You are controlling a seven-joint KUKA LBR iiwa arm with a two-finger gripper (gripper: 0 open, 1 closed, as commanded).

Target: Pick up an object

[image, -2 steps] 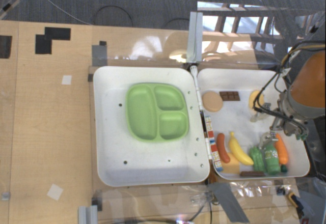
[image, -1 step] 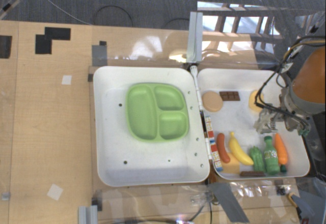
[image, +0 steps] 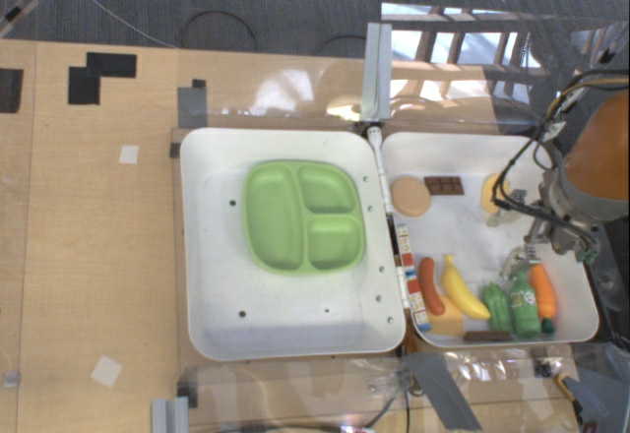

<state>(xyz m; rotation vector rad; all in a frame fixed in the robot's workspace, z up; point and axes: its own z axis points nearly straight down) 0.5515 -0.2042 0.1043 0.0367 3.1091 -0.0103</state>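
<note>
Here, green plate (image: 301, 216) in left bin (image: 212, 323), toy food in right bin (image: 463, 210)

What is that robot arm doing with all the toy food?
The robot arm reaches in from the right, and its gripper hangs low over the right bin, just above a green bottle and a carrot. A banana, a hot dog and a chocolate bar lie nearby. Nothing looks lifted. The left bin holds a green divided plate.

A green divided plate (image: 301, 216) lies in the left white bin (image: 212, 323) on the wooden bench (image: 89, 254).
</note>
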